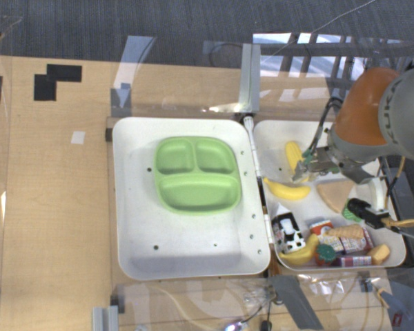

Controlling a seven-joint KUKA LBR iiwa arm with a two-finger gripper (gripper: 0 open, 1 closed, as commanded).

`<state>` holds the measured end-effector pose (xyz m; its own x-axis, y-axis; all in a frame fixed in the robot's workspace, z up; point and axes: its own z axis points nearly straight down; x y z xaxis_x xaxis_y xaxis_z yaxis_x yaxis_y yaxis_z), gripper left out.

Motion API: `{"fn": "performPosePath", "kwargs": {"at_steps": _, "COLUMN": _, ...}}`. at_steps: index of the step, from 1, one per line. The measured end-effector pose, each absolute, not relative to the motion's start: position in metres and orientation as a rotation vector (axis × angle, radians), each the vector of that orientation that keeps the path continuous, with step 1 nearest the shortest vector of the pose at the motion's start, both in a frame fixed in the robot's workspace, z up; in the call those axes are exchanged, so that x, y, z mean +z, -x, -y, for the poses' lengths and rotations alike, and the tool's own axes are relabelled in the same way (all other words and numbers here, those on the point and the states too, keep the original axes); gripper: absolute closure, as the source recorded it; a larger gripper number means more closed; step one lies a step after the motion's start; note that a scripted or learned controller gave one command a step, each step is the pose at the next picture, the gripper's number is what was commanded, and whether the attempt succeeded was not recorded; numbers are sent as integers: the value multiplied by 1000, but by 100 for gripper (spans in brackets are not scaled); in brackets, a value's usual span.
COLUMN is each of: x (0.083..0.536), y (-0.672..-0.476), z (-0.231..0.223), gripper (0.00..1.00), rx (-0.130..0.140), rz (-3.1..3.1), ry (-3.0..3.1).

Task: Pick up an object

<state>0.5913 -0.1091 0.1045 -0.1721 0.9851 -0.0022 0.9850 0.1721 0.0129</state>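
Note:
My gripper (306,167) hangs low over the upper middle of the right bin (269,138), its tip beside a short yellow piece (292,154) that lies lengthwise near the bin's left wall. A yellow banana (286,190) lies just below and left of the tip. The view does not show anything between the fingers. The grey arm with its orange band (362,109) covers the bin's upper right part.
The left bin (134,233) holds a green divided plate (196,174). At the right bin's front lie a black-and-white box (288,231), another banana (300,255), a red carton (321,226), a snack packet (346,237) and a tan flat piece (331,197).

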Motion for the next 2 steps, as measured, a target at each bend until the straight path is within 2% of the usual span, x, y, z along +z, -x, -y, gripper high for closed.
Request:
{"fn": "performPosePath", "kwargs": {"at_steps": 1, "x": 90, "y": -607, "z": 109, "gripper": 100, "rx": 11, "rz": -2350, "ry": -2073}}
{"fn": "performPosePath", "kwargs": {"at_steps": 2, "x": 223, "y": -613, "z": 35, "gripper": 100, "rx": 8, "rz": -2133, "ry": -2301}}
